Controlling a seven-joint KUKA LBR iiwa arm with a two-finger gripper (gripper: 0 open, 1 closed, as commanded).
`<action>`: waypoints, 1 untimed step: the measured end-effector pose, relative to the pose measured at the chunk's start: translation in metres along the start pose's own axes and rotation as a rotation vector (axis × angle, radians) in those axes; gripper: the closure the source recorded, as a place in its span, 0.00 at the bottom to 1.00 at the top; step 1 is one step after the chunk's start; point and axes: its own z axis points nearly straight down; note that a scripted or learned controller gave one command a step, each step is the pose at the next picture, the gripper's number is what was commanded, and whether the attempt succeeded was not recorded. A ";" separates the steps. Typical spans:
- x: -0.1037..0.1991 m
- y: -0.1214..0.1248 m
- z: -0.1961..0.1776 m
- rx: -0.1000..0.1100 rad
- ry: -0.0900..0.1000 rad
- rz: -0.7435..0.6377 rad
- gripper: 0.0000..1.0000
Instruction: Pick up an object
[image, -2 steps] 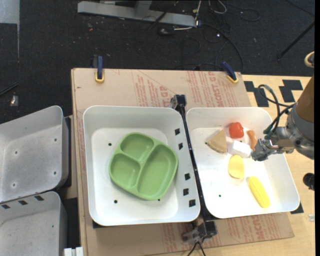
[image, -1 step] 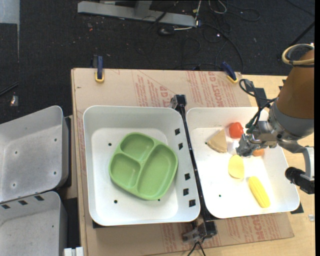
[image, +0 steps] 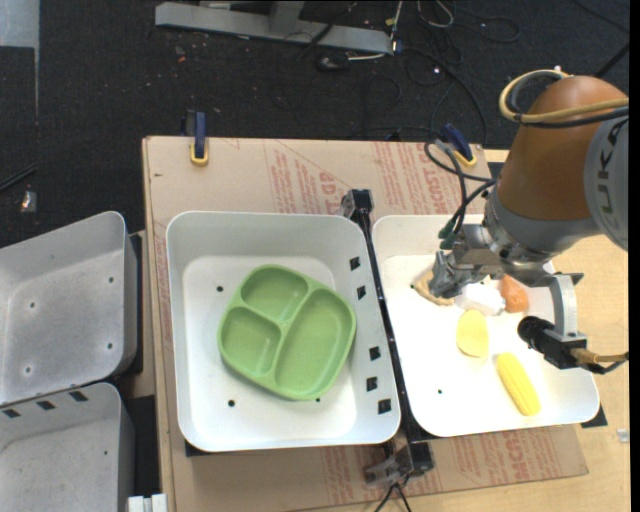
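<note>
The right bin (image: 440, 400) holds several small things: a tan piece (image: 434, 292) at the far left, a white item (image: 487, 297), an orange item (image: 514, 294), a pale yellow lemon-shaped thing (image: 473, 334) and a yellow corn cob (image: 518, 383). My gripper (image: 452, 277) reaches down over the tan piece near the bin's far side, with the wrist hiding much of it. A green divided plate (image: 287, 332) lies in the left bin (image: 200, 410).
The grey and orange arm (image: 560, 160) covers the right bin's far right corner. A black fitting with a cable (image: 550, 342) hangs over the bin's right side. Clamps (image: 199, 138) hold the cardboard base. A grey lid (image: 60, 300) lies at the left.
</note>
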 end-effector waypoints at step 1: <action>0.043 0.014 0.006 0.001 0.000 0.001 1.00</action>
